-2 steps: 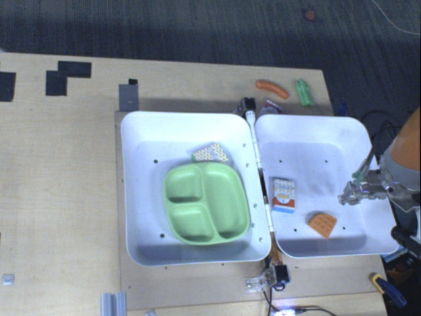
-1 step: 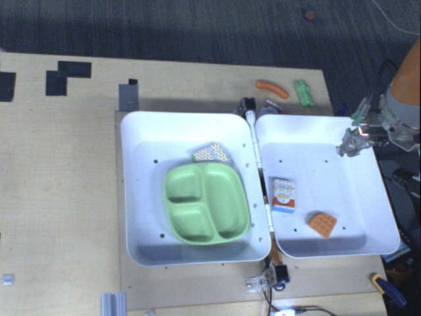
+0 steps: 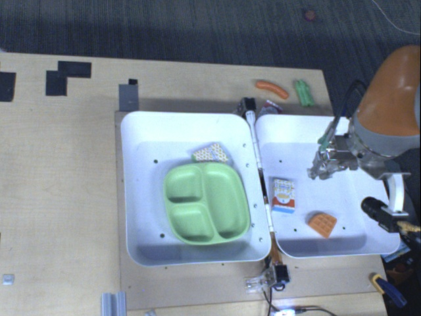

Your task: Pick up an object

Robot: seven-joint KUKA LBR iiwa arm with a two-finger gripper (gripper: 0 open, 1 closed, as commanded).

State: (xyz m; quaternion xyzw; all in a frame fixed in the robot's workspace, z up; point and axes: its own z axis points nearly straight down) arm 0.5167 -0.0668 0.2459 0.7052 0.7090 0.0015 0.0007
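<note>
In the right bin (image 3: pixel 299 242) lie a small white, orange and blue carton (image 3: pixel 283 195) and an orange waffle-like piece (image 3: pixel 322 224) near the front. My gripper (image 3: pixel 322 167) hangs over the right bin's middle, up and to the right of the carton, with nothing seen between its fingers. The left bin (image 3: pixel 141 176) holds a green divided plate (image 3: pixel 206 202) and a patterned white packet (image 3: pixel 211 153) just behind it.
Behind the right bin, on the bench, lie an orange carrot-like toy (image 3: pixel 272 89) and a green toy (image 3: pixel 303 92). A black clamp (image 3: pixel 248 105) sits at the divider's far end. Cables and connectors (image 3: pixel 273 280) crowd the front edge.
</note>
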